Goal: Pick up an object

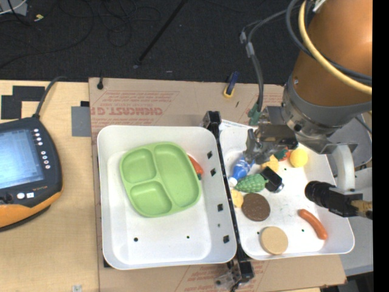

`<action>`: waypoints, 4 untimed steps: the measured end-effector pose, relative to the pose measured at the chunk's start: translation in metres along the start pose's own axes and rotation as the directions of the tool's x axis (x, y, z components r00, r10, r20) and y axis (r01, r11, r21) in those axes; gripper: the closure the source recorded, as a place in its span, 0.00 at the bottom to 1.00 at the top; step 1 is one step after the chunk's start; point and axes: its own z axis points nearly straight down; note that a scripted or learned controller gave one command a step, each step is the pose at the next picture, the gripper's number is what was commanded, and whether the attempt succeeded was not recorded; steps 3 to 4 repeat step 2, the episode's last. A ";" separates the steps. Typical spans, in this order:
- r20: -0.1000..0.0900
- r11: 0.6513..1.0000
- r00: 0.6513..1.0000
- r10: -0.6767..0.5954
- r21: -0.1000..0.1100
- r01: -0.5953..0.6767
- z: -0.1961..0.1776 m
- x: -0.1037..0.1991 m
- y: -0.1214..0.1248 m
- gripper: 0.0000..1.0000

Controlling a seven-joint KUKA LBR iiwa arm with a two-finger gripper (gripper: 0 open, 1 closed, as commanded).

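Observation:
My gripper [254, 151] hangs low over the upper left part of the right bin [340, 245], just above a small blue bottle [240, 168]. Below the bottle lie a green knobbly toy [250, 184] and a black block [273, 180]. A yellow ball [298, 158] sits to the right of the gripper, partly under the wrist. Nothing is visibly held.
The right bin also holds a brown disc [256, 207], a tan disc [274, 240], a red sausage [313, 224] and a yellow piece [237, 198]. In the left bin [115, 236] lies a green divided plate [159, 179] with an orange piece [195, 164] at its edge. A pendant [24, 169] rests at far left.

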 end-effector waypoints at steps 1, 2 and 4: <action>0.003 1.000 1.000 -0.010 0.009 0.010 -0.006 0.002 0.000 1.00; 0.001 1.000 1.000 0.001 0.003 -0.001 -0.042 0.000 0.000 1.00; 0.001 1.000 1.000 0.001 0.003 -0.001 -0.042 0.000 0.000 1.00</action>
